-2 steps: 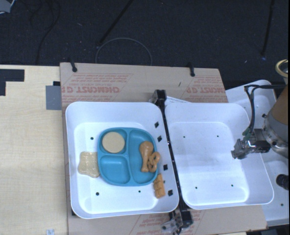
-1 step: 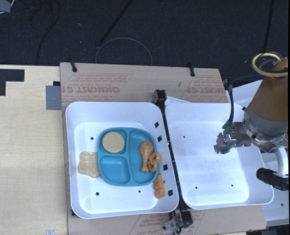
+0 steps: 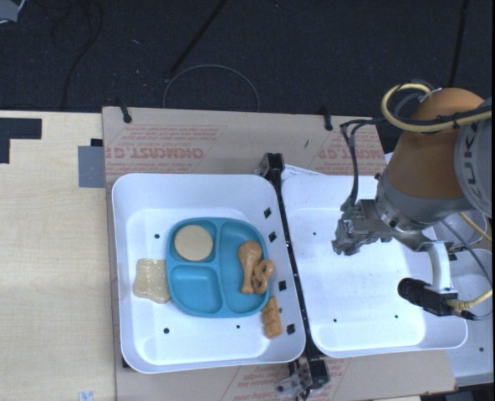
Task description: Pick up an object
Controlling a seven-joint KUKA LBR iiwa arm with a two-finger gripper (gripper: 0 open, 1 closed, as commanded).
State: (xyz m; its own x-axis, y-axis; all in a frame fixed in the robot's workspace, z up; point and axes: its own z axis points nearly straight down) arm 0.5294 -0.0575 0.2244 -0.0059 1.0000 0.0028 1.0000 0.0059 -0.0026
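Gripper point(image 3: 348, 239) over right bin point(image 3: 373, 332); finger state cannot be told. Pretzel-like piece point(image 3: 254, 267) on blue tray point(image 3: 199, 295), long axis far-to-near.

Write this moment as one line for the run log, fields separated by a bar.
arm: over right bin | hand: above bin floor, nothing seen held | left bin: blue tray with round cracker and pretzel

Left bin point(image 3: 139, 199): we are seeing a blue tray point(image 3: 199, 289) holding food.
Right bin point(image 3: 373, 332): the gripper point(image 3: 348, 242) is hovering over it.
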